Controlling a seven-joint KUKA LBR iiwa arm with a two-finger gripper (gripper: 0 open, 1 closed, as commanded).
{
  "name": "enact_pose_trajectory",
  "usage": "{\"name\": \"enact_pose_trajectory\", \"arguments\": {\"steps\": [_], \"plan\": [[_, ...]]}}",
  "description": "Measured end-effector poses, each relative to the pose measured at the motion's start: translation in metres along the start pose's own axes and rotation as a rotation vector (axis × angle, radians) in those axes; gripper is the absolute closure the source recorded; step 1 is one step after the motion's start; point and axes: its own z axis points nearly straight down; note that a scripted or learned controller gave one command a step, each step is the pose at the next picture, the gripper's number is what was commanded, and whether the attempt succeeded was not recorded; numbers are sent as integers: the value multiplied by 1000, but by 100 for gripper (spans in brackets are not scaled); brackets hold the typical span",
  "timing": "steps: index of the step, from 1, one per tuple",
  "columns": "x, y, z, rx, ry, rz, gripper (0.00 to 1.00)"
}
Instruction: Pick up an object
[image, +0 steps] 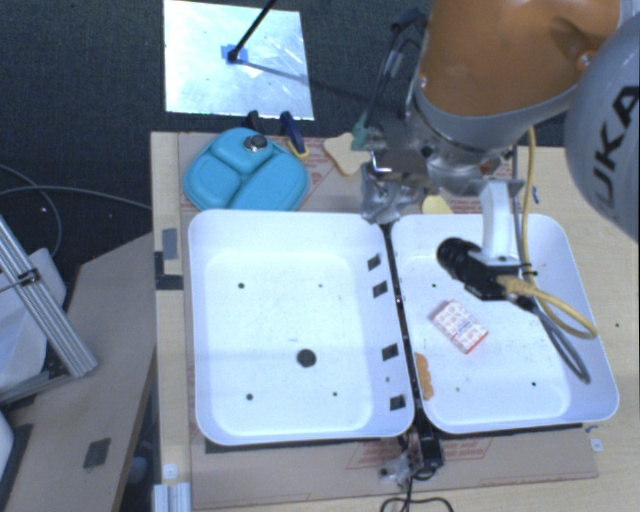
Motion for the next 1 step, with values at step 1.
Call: {"name": "enact_pose_trajectory", "arguments": {"steps": [1], "plan": [[36, 14, 168, 24, -6, -1, 100]]}}
